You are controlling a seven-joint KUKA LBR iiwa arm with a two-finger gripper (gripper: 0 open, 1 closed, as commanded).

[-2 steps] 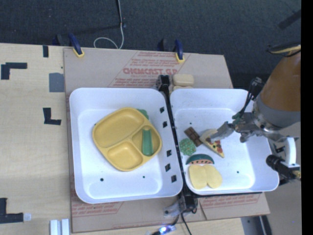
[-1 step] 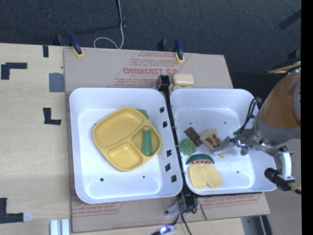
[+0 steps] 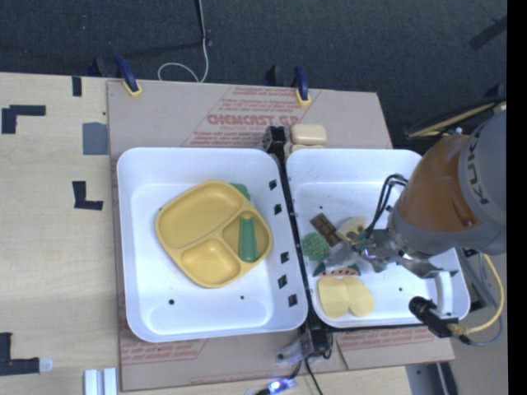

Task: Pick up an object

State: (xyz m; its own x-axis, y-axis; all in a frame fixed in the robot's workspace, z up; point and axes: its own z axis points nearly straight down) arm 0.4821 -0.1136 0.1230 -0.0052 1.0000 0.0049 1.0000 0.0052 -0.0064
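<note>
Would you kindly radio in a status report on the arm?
Two-finger gripper low in right white bin, over small object cluster; grip unclear. Pale yellow item just below. Yellow divided plate, green cylinder in left bin.

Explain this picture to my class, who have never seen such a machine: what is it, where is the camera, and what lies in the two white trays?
One camera looks down at a slant. The grey and orange robot arm reaches in from the right; its gripper is low over the right bin, among small items: a green piece, a brown piece and a pale yellow object. Whether it holds anything is unclear. The left bin holds a yellow divided plate with a green object on it.
</note>
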